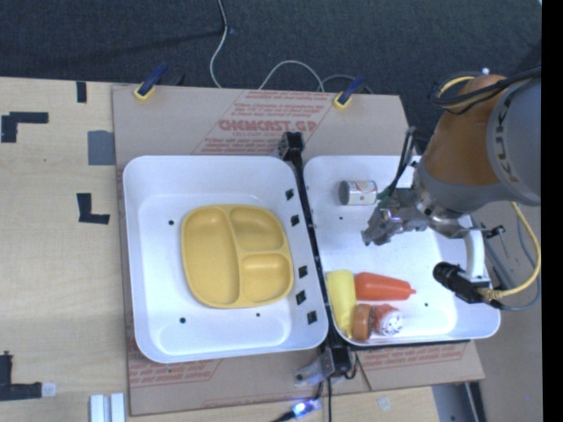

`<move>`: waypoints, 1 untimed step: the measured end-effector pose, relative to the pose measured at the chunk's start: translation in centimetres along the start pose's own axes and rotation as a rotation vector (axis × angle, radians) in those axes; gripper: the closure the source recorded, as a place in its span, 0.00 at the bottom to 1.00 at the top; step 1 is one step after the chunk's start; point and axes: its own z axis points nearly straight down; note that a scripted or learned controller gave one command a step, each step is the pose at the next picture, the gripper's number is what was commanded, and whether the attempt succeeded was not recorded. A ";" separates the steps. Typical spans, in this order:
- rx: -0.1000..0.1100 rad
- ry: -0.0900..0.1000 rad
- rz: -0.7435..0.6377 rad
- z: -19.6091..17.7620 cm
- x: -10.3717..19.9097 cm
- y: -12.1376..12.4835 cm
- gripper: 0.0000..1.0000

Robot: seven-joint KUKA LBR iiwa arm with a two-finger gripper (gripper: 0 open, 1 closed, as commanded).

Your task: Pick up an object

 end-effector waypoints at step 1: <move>0.001 0.000 0.001 -3.6 0.0 0.1 1.00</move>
